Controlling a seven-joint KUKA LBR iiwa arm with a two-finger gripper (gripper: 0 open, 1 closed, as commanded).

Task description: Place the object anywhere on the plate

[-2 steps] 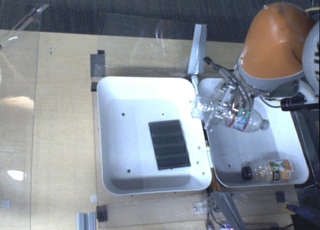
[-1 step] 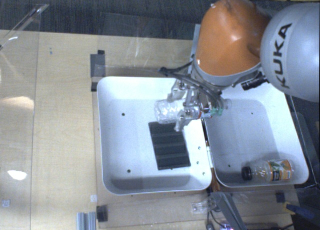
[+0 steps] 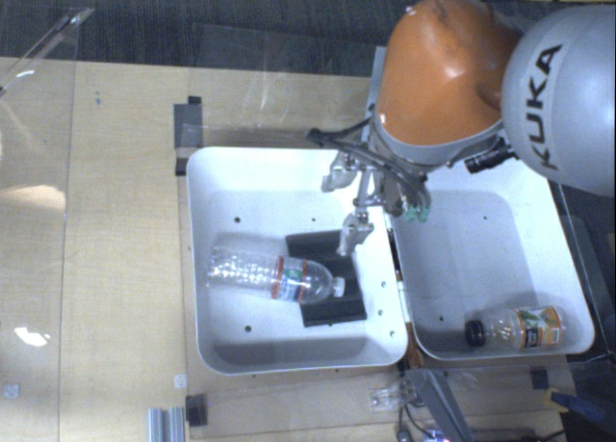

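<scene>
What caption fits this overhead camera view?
Gripper hangs above black plate and clear bottle in left bin.

Two white bins [image 3: 207, 238] sit on a pale wood-grain bench [image 3: 106, 238]. In the left bin a clear, crinkled plastic bottle [image 3: 274, 276] with a red-and-blue label band lies partly over a flat black plate [image 3: 337, 305]. In the right bin lies a yellowish bottle [image 3: 510, 327] with a black cap and an orange-yellow label. The arm [image 3: 539, 74] is grey with black lettering and a glossy orange band [image 3: 443, 69]; its gripper [image 3: 351, 233] is silvery metal.
</scene>
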